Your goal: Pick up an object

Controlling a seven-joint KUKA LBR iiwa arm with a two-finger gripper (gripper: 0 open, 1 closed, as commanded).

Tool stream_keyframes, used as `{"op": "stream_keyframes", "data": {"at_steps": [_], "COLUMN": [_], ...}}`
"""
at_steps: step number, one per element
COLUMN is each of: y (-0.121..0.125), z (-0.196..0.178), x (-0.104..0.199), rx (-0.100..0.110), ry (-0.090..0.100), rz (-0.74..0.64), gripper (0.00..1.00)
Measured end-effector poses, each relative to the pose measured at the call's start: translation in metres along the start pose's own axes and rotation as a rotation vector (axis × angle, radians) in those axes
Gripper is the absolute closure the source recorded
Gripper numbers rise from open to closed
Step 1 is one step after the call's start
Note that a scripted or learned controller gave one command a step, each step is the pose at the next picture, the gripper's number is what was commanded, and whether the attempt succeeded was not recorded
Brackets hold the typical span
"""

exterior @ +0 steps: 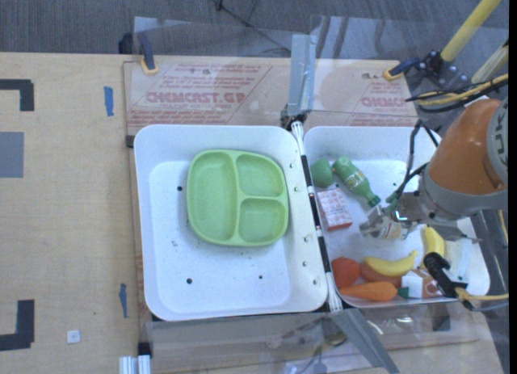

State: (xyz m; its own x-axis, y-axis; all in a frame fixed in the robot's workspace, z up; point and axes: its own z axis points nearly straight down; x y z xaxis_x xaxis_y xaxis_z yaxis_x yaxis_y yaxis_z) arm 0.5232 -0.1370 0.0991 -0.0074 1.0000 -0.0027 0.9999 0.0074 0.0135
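My gripper (376,224) hangs low over the middle of the right bin (367,140), its arm reaching in from the right. A green bottle (355,180) lies just up-left of it, beside a round green fruit (322,172). A red and white box (333,208) lies to its left. Below it rests a yellow banana (392,265), with a red fruit (346,271) and an orange carrot (371,291) along the bin's near wall. A small pale thing (393,232) sits right at the gripper; whether it is held I cannot make out.
The left bin (161,227) holds a light green divided plate (237,197). A second yellow piece (433,240) and small green, white and red items (417,285) crowd the right bin's near right corner. A metal divider (308,203) runs between the bins.
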Motion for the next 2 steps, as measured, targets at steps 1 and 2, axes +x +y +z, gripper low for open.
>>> {"op": "stream_keyframes", "data": {"at_steps": [1,2], "y": [0.048,0.054], "z": [-0.097,-0.072], "x": [0.073,0.038], "rx": [0.013,0.014], "ry": [0.003,0.004], "rz": [-0.007,-0.173], "gripper": [1.00,1.00]}}
